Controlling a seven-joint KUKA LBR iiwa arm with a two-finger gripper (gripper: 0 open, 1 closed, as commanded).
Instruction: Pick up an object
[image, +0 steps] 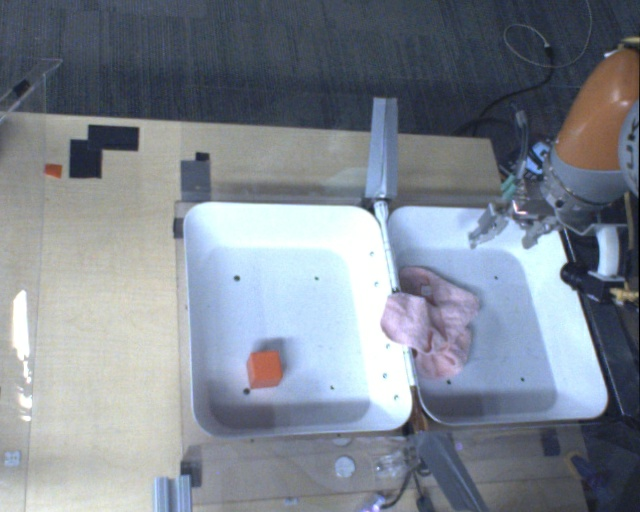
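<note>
Two shallow white bins sit side by side on the pale wooden bench (100, 330), split by a thin metal divider (392, 290). The arm (600, 120), grey with its orange band, comes in from the right and hangs over the far right corner of the right bin (570, 400). Its claw (510, 228) is near the bin's back wall, the two fingers (484, 228) spread apart with nothing between them.

A crumpled pink cloth (432, 320) lies in the right bin against its left wall, one fold draped up onto the divider. From the claw, the cloth lies toward about seven o'clock, near but clearly apart from the fingers; bare white bin floor separates them.

A small orange cube (265, 369) rests in the left bin (200, 260), toward that bin's near left area. From the claw it lies toward about eight o'clock, well apart, with the divider and most of the left bin's floor between. It seems to stand flat on the floor, though the slant of the view makes its faces hard to read.

On the bench at the far left, toward ten o'clock from the left bin, are some black rectangular markers (98, 148) and a tiny orange square (53, 171).
</note>
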